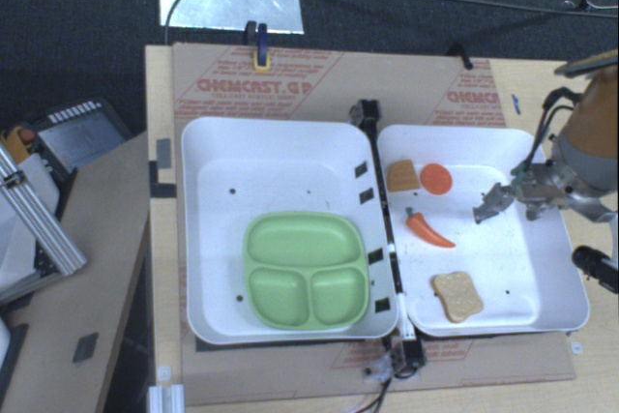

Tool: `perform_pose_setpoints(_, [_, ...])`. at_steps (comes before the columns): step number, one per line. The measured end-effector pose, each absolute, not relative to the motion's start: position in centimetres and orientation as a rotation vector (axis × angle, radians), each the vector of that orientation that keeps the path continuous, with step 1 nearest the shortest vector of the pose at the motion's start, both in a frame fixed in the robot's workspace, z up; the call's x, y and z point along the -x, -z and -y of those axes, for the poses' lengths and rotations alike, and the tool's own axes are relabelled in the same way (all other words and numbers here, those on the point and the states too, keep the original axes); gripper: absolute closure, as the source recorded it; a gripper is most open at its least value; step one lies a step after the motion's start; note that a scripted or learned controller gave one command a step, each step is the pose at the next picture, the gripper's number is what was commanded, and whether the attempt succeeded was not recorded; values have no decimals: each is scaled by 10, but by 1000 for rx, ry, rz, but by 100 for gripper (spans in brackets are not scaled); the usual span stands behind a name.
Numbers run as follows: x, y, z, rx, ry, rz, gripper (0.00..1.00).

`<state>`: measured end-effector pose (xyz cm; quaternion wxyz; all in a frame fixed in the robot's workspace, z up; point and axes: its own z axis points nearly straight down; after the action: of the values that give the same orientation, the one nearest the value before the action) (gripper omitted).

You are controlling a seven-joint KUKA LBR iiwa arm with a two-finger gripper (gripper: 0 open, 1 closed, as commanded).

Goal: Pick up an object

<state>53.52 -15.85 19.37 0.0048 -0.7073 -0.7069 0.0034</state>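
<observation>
In the right bin [542, 309] lie an orange carrot [428, 229], a round orange-red slice [436, 179], a tan square cracker [402, 176] and a slice of toast [457, 296]. My gripper [493, 204] hangs over the right bin's middle, right of the carrot and apart from it. Nothing shows between its fingers.
The left bin [222, 150] holds a green three-compartment plate [305, 269]. A black divider clip strip [379, 208] runs between the bins. The arm [590, 145] comes in from the right over the right bin's far edge. Cardboard lies under both bins.
</observation>
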Motion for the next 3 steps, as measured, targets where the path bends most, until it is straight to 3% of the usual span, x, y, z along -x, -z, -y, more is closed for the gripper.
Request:
perform_pose_setpoints(1, [-538,-200,158,2219,0,2225,0])
perform_pose_setpoints(3, [-530,-115,156,2218,-1,2221,0])
